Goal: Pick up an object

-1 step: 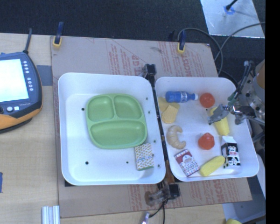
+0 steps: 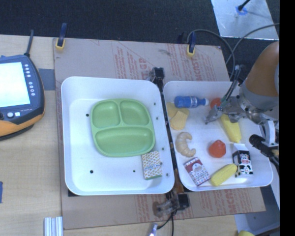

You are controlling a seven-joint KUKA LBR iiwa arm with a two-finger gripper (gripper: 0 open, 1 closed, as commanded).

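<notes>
My gripper [image 2: 217, 114] hangs over the upper middle of the right bin [image 2: 206, 188], at the end of the grey arm with the orange band [image 2: 264, 75]. Just behind it a small red object [image 2: 215, 102] is partly hidden. A blue bottle [image 2: 189, 102] lies to its left, and a yellow corn-like piece [image 2: 231, 128] lies just right of it and below. Further down the bin are a red tomato [image 2: 217, 148], a croissant [image 2: 185, 143], a red box [image 2: 196, 171], a yellow cob [image 2: 223, 174] and a cow-print carton [image 2: 243, 162]. Nothing shows as held.
The left bin [image 2: 73, 176] holds a green divided plate [image 2: 122, 127] and a small green-patterned box [image 2: 152, 164]. A yellow wedge [image 2: 178, 118] lies by the right bin's left wall. A tablet pendant [image 2: 12, 95] sits on the bench at the far left. Cables arc above the right bin.
</notes>
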